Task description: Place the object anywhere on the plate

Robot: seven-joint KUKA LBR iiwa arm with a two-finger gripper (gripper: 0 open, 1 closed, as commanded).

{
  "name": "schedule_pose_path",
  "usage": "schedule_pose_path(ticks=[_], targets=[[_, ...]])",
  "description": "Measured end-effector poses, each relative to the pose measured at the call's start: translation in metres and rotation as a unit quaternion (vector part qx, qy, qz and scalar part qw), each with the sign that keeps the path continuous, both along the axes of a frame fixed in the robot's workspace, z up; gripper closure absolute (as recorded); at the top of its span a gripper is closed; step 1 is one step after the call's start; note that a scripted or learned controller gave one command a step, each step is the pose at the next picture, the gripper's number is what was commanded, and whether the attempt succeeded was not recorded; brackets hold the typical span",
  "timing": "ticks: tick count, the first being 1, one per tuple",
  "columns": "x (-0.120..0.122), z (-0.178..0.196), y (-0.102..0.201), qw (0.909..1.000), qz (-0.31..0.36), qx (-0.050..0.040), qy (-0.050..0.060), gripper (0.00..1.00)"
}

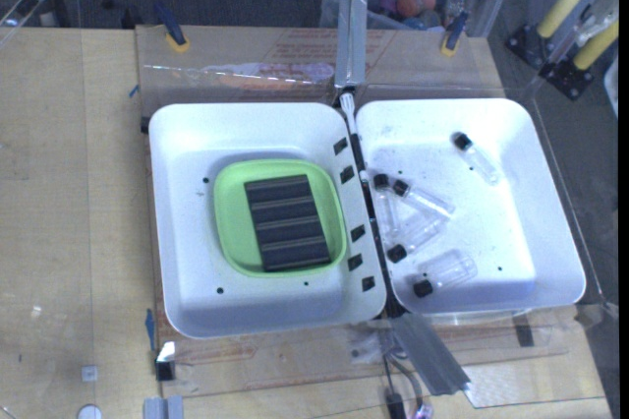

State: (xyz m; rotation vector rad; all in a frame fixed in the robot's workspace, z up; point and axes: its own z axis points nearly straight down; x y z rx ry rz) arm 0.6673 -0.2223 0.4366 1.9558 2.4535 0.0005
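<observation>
Placement stage of the task: a dark ribbed block [286, 222] lay flat on the green plate [228, 228], its long side running roughly front to back and its whole outline inside the plate's raised rim, with bare green showing on every side. The plate sat near the middle of the left bin [177, 210], clear of the walls. Across the divider [352, 173], with its row of small black clips, the right bin [536, 220] held several clear vials with black caps: one [477, 156] near the far wall and apart from the rest, two [421, 201] [405, 232] close together just beside the divider, and one [447, 268] toward the near wall. If the block was the object meant, the task read as complete, and nothing remained but to leave it undisturbed. If a vial was meant, the step in hand was still the pick; this would call for a reach into the right bin, a carry over the divider, and a release on the narrow green margin or on top of the block
</observation>
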Motion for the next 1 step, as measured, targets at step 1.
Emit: schedule_pose_path(ticks=[1], targets=[[0.0,-0.0005,-0.0001,0.9989,-0.046,0.0001,0.0,0.0]])
